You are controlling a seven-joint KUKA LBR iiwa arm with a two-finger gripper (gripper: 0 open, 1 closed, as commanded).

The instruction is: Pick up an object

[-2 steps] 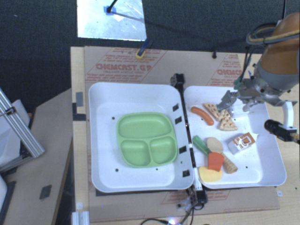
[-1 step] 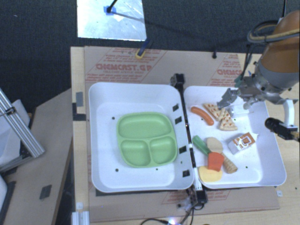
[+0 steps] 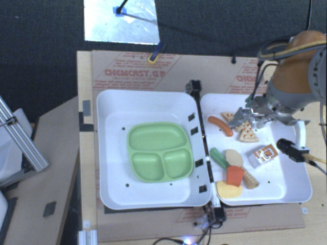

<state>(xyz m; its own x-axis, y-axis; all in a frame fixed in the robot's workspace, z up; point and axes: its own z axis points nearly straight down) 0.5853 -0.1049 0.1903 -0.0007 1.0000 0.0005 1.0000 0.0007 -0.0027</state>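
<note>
Broadly, the bench (image 3: 127, 68) carries two shallow white bins side by side. The left bin (image 3: 110, 137) holds a green divided tray (image 3: 159, 151), lying flat near its middle. The right bin (image 3: 294, 185) holds a scatter of toy food. The grey arm (image 3: 301, 70) with its orange band reaches in from the right and ends over the upper part of the right bin, where the claw (image 3: 249, 115) sits low among the items.

Just under and beside the claw lie two waffle-patterned wedges (image 3: 247, 132), and to their left a red sausage (image 3: 220, 125) rests at a slant. A small brown and white carton (image 3: 264, 154) lies to the right of the middle. Toward the front, a green piece (image 3: 219, 157), a pale oval piece (image 3: 234, 157), an orange block (image 3: 234, 175), a tan roll (image 3: 250, 180) and a yellow piece (image 3: 229, 190) cluster together, touching or nearly so.

How far the claw is open cannot be told, nor whether it grips anything.
</note>
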